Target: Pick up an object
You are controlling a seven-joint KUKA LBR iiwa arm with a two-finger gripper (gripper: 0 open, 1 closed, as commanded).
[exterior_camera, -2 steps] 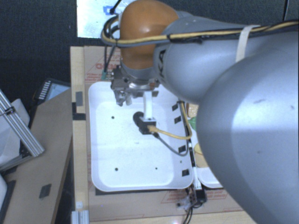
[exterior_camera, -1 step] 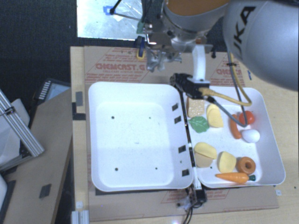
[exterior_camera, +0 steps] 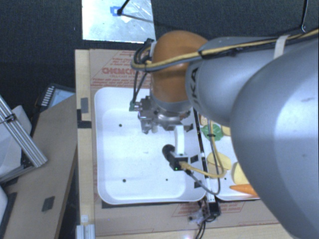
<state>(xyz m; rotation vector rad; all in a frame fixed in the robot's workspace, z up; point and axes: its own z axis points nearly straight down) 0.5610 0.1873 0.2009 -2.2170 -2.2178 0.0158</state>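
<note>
1. Gripper (exterior_camera: 148, 126) hangs over the left bin (exterior_camera: 112, 148), above its far-right part. From this slant you cannot tell whether it is released or clenched, and you see nothing caught in it.
2. Your arm (exterior_camera: 259, 108) comes in from the right and fills the near-right of the scene; its orange band (exterior_camera: 172, 59) sits just above the gripper, over the far edge of the left bin.
3. On the left bin's white floor you can make out a few small dark specks (exterior_camera: 120, 126), well apart from one another.
4. Things to pick lie in the right bin (exterior_camera: 237, 197), mostly hidden under the arm. You can see a green piece (exterior_camera: 211, 131) towards the far side, yellow pieces (exterior_camera: 222, 159) nearer, and an orange piece (exterior_camera: 244, 188) at the near edge. What each one is you cannot tell.
5. None of these touches the gripper — they lie to its right, in the other bin.
6. Both bins rest on cardboard (exterior_camera: 114, 66) with red print.
7. Beyond the cardboard, on the far side, lies a shiny foil sheet (exterior_camera: 112, 14) — and at the left edge a metal rail (exterior_camera: 22, 141) runs at a slant.
</note>
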